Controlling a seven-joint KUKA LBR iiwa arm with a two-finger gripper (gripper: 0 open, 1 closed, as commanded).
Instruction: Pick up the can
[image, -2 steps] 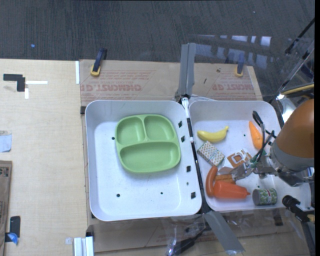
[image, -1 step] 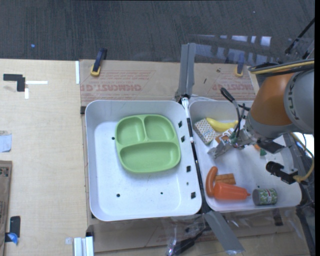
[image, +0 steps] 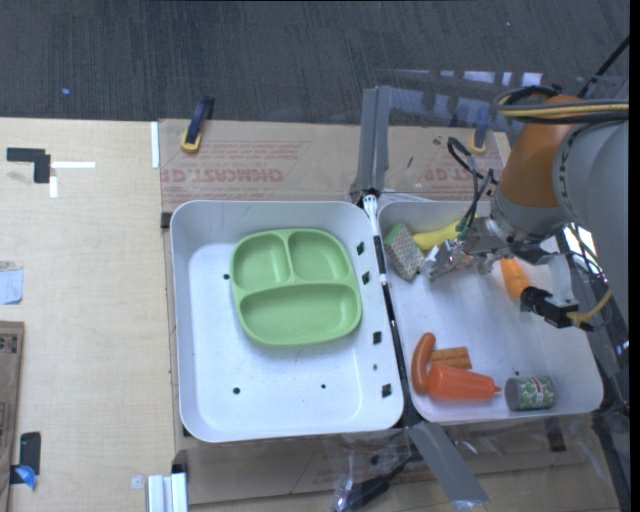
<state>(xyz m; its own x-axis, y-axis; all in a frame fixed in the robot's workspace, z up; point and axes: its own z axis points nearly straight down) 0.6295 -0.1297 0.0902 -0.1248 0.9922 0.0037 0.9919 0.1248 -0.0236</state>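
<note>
The can (image: 530, 392) lies on its side in the near right corner of the right bin (image: 560, 345); it is silver with a green label. My gripper (image: 447, 260) hangs low over the far left part of that bin, well away from the can and close to a grey-green sponge (image: 403, 252) and a yellow banana (image: 436, 238). Nothing is seen held in it.
A red-orange bottle (image: 458, 383) lies just left of the can, with a red sausage (image: 423, 358) and a tan cracker (image: 451, 356) beside it. An orange carrot (image: 513, 278) sits under the wrist. The left bin (image: 200, 330) holds a green divided plate (image: 296, 286).
</note>
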